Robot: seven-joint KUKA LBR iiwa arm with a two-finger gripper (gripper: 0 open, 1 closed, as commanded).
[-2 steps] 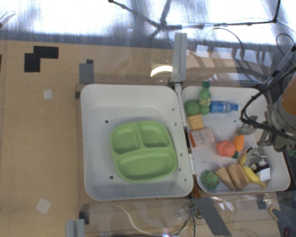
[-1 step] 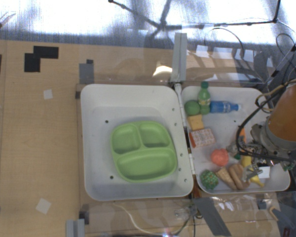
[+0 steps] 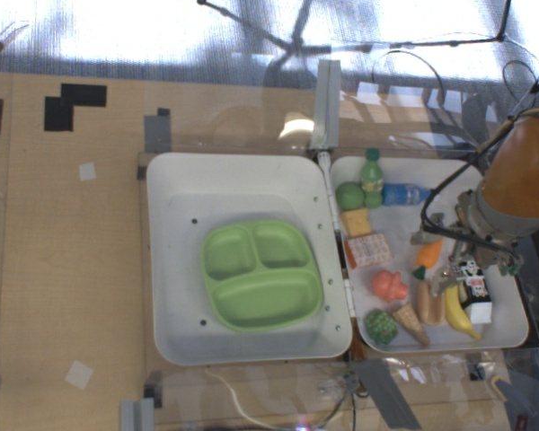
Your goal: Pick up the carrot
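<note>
- Camera view: we see the gripper [image 3: 446, 260] just beside the carrot [image 3: 428, 255]; we cannot tell how the jaws stand
- Crowding bread roll [image 3: 428, 302] and banana [image 3: 459, 314] could, we judge, get nudged or grabbed instead

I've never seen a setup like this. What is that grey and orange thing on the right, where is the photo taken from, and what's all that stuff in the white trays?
The picture comes from a single camera fixed above the bench, looking down at a slant. The grey and orange thing is a robot arm reaching in from the right. Its end effector, the grasping part, hangs over the right bin, which holds toy food: a carrot, a banana, a green bottle, a blue bottle and more. The left bin holds a green divided plate. The end effector sits just beside the carrot; I cannot tell whether anything is gripped.
</note>
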